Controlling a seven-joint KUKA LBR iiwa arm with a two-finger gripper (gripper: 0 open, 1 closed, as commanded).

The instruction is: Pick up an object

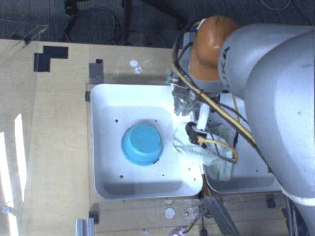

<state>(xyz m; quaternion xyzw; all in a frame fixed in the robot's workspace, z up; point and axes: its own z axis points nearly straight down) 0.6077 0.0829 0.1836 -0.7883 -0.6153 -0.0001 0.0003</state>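
Arm (275, 82): large, smooth pale grey shells with rounded joints.
Band (209, 45): glossy orange, dome-shaped, above the wrist.
Lettering (223, 65): dark, on the grey shell beside the band, too blurred to read.
Cables (178, 58): thin, black, looped beside the band.
Gripper (182, 104): small, silvery grey metal.

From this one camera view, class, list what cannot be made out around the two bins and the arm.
Right bin: camera view, mostly covered by the grey arm; what lies in it is hidden.
Pale crumpled thing at the bins' shared wall: washed out and blurred; cloth or plastic, cannot tell.
Blue bowl in the left bin: too blurred to tell upright from upturned.
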